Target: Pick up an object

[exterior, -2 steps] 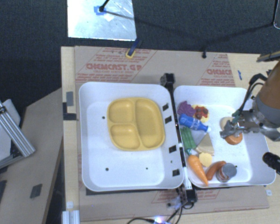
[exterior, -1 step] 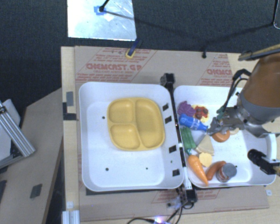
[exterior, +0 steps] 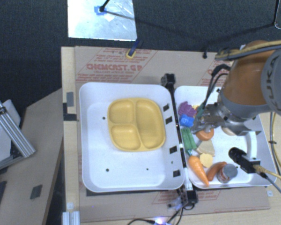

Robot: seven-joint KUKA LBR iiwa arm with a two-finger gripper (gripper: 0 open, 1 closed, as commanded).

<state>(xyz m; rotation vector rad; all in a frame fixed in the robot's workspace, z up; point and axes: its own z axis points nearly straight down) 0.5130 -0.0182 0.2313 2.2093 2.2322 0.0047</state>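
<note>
Two shallow white bins side by side on a cardboard-covered bench: left bin (exterior: 91,139) and right bin (exterior: 264,172). Grey arm with orange band (exterior: 246,86) reaching in from the right, bulking over the far and middle part of the right bin and hiding whatever lies beneath. Yellow divided plate (exterior: 133,124) lying flat in the middle of the left bin, well apart from everything else. Gripper (exterior: 207,120) down low among the clutter in the right bin; open or closed, impossible to tell, since the wrist covers the tips. Crowded close around it: purple grapes (exterior: 187,109) on the far left, blue piece (exterior: 186,122) just nearer, green vegetable (exterior: 188,140) along the left wall, round orange item (exterior: 205,135) just at the gripper. Nearer: pale wedge (exterior: 207,148), yellow piece (exterior: 205,160), orange carrot (exterior: 197,169) at the near left corner, reddish sausage-like piece (exterior: 214,168), small grey-topped can (exterior: 227,172).
</note>
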